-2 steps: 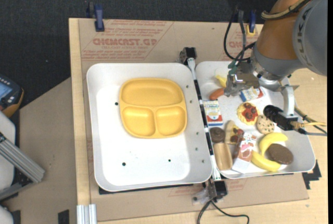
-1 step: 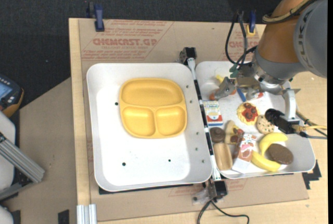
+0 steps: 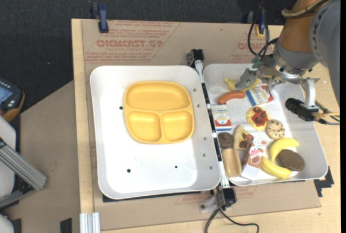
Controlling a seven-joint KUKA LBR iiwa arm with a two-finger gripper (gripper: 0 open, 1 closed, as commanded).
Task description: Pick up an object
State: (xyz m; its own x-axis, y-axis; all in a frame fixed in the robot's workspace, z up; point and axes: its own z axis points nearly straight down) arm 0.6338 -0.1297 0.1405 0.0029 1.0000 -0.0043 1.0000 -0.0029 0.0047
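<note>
The right white bin [image 3: 319,157] holds several toy foods. Among them are a red sausage [image 3: 232,97], a small yellow piece [image 3: 231,85], a blue-and-white carton [image 3: 259,96], a berry tart [image 3: 257,117], a chip cookie [image 3: 275,129], a banana [image 3: 277,155] and a brown disc [image 3: 291,160]. My gripper [image 3: 253,78] hangs low over the far end of this bin. It sits just above the carton, right of the yellow piece. Nothing is visibly held.
The left bin [image 3: 108,161] carries a yellow divided plate [image 3: 158,111]. A small white carton [image 3: 220,117], a chocolate donut [image 3: 225,140] and a bread roll [image 3: 231,162] lie along the right bin's left wall. Blue clamps [image 3: 100,15] grip the bench's far edge.
</note>
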